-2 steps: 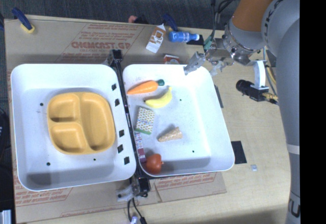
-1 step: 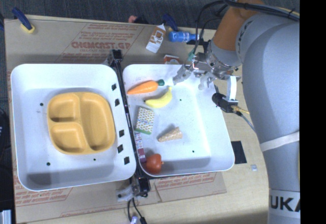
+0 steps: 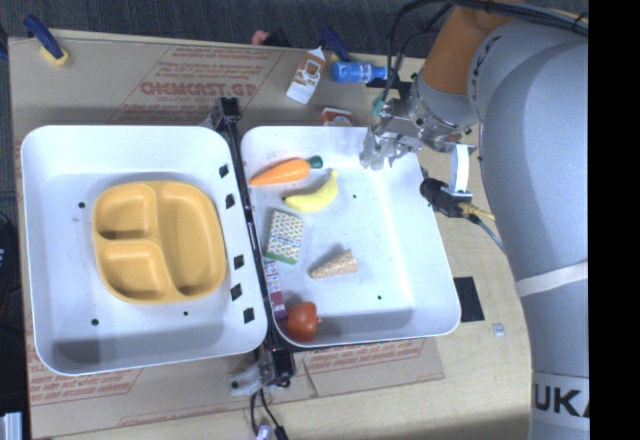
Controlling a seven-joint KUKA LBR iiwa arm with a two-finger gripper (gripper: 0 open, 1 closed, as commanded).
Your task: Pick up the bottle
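Observation:
My gripper (image 3: pixel 378 152) hangs over the far right corner of the right bin (image 3: pixel 425 258), with the grey arm and its orange band rising behind it. It stands right of the carrot (image 3: pixel 281 171) and the banana (image 3: pixel 312 195), apart from both. A small blue cylinder-shaped thing (image 3: pixel 352 73) lies on the cardboard beyond the bin, up and left of the gripper. I cannot tell whether it is the bottle. Beside it lies a small white carton (image 3: pixel 305 78) with a brown label.
The right bin also holds a green-and-white packet (image 3: pixel 285 236), a bread wedge (image 3: pixel 333 265), a red tomato-like thing (image 3: pixel 302 320) and a small box (image 3: pixel 273 294) by its left wall. A yellow divided plate (image 3: pixel 158 239) sits in the left bin (image 3: pixel 50 228). Cables loop near the wrist.

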